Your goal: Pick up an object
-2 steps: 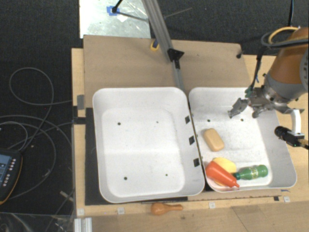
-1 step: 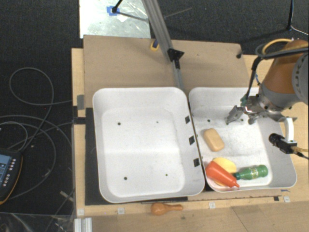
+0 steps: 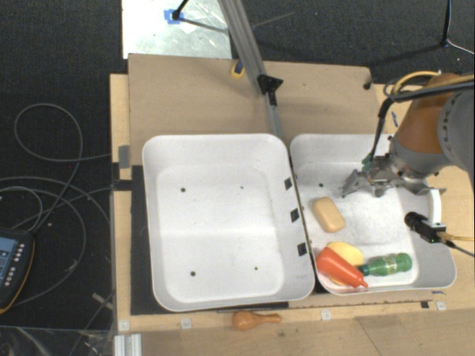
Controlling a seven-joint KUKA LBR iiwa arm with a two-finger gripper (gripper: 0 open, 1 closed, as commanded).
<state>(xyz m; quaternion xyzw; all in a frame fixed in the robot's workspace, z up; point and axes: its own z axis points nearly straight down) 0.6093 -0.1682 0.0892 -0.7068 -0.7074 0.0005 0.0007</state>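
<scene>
The right bin (image 3: 312,150) holds a tan soap-like block (image 3: 327,214), a yellow piece (image 3: 347,252), an orange-red carrot-shaped toy (image 3: 340,268) and a green bottle (image 3: 387,264); the last three are clustered at the bin's near edge. My gripper (image 3: 362,190) hangs over the middle-back of this bin, up and to the right of the tan block and apart from it. Its fingers look spread, with nothing between them. The grey arm with its orange band (image 3: 419,128) comes in from the right.
The left bin (image 3: 215,143) sits beside the right one, sharing a middle rim with black clips (image 3: 295,215). A tan pear-shaped item (image 3: 254,319) lies on the bench in front of the bins. A slanted metal pole (image 3: 249,43) crosses behind.
</scene>
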